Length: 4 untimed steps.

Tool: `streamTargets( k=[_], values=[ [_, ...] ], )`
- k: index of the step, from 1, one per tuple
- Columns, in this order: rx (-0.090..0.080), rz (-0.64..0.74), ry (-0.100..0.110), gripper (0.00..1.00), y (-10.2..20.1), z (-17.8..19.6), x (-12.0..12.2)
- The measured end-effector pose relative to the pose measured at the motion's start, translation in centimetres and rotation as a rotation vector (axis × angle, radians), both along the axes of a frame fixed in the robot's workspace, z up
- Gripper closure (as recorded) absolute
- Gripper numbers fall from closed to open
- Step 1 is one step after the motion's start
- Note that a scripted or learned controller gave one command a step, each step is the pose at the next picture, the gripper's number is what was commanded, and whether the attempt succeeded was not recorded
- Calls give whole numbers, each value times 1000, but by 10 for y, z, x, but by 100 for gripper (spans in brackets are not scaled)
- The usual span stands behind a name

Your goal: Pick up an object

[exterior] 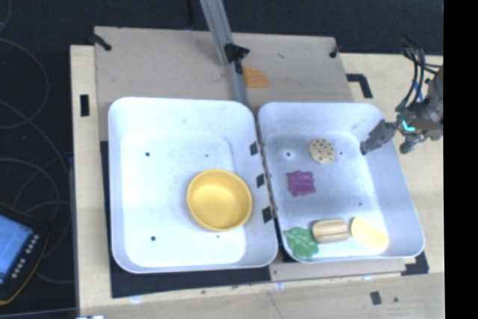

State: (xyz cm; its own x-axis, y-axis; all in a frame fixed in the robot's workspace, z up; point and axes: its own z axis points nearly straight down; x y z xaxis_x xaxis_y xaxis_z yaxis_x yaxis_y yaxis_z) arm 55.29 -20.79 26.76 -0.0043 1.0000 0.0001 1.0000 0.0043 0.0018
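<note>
The right bin (388, 183) holds a speckled tan cookie (323, 151), a purple lump (301, 182), a green leafy piece (300, 241), a tan roll (330, 229) and a pale yellow oval (369, 233). A yellow bowl (219, 199) sits in the left bin (142, 131). My gripper (391, 141) hangs over the right bin's upper right rim, to the right of the cookie. It is open, with nothing between its fingers; one dark finger (376, 137) points into the bin.
A grey metal pole (213, 7) slants down from the top to the gap between the bins. An orange patch (255, 78) lies on the board behind the bins. Cables hang at the right edge near the wrist.
</note>
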Motion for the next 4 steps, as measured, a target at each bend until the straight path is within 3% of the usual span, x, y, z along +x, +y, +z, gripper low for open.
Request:
streamTargets(
  k=[3, 4],
  values=[
    [-2, -8, 7, 0, 13, -153, 0],
    [-1, -12, -3, 100, 12, -138, 3]
  ],
)
